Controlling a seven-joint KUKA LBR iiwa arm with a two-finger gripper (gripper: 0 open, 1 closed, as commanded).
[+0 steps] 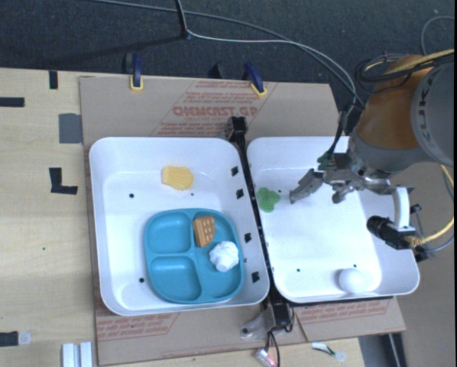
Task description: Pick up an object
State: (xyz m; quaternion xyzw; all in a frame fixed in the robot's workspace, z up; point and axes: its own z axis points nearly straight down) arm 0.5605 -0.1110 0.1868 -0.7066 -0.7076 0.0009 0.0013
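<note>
The bench is the biggest thing here, pale wood with a sheet of printed cardboard laid over it, and the two white bins sit on that sheet side by side. The arm comes in from the right, its orange band above the wrist, and leans over the right bin.

The left bin holds a blue tray with three compartments, lying toward the bin's near side. A small waffle-brown piece rests in the tray's upper right compartment, and a white crumpled lump sits just below it, at the tray's right edge. A yellow piece lies on the bin floor beyond the tray, apart from it.

Over the right bin the gripper hangs with its two fingers spread apart, nothing between them. One dark finger slants down toward the left; it looks to be above the floor rather than on it, though the slant of the view makes that hard to judge.

A small green object lies at the right bin's left wall, near that finger but not touching it. A white ball sits by the near wall, well apart from the gripper.
</note>
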